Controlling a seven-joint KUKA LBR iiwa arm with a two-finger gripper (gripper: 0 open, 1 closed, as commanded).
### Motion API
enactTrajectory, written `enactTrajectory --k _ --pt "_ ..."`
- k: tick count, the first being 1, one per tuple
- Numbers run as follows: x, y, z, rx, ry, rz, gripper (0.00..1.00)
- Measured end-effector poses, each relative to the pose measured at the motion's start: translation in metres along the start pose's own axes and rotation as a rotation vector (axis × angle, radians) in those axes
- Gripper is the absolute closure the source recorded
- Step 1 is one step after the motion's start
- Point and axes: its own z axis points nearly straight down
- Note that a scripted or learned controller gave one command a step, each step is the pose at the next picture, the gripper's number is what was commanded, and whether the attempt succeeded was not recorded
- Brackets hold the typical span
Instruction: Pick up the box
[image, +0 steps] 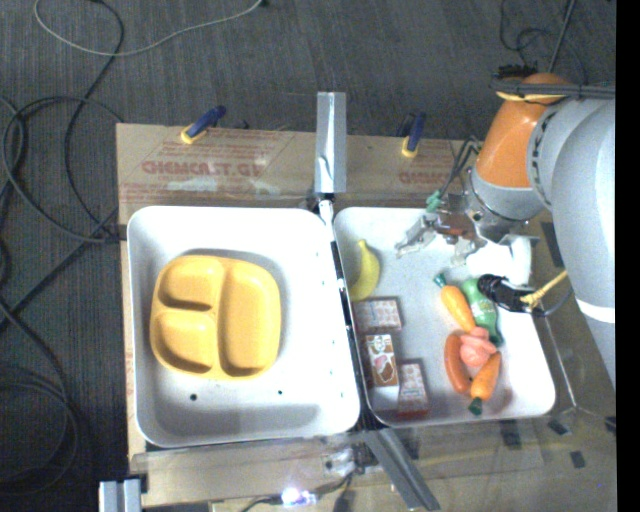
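Observation:
Three small brown boxes lie in a row along the left side of the right bin (530, 400): one (379, 315) below the banana, one (381, 360) in the middle, one (411, 386) nearest the front. My gripper (428, 230) hangs over the back of that bin, above bare floor, to the right of the banana and well behind the boxes. Nothing shows in its grasp.
A yellow banana (367, 268) lies at the right bin's back left. Carrots (458, 306), a green vegetable (482, 306) and red-orange toy food (472, 358) crowd its right side. The left bin (150, 230) holds a yellow divided plate (216, 314). The arm (560, 150) looms at the right.

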Motion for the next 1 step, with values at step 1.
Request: enactTrajectory --k 1 --pt "0.0044 -0.0565 0.0656 -0.015 0.002 -0.078 0.00"
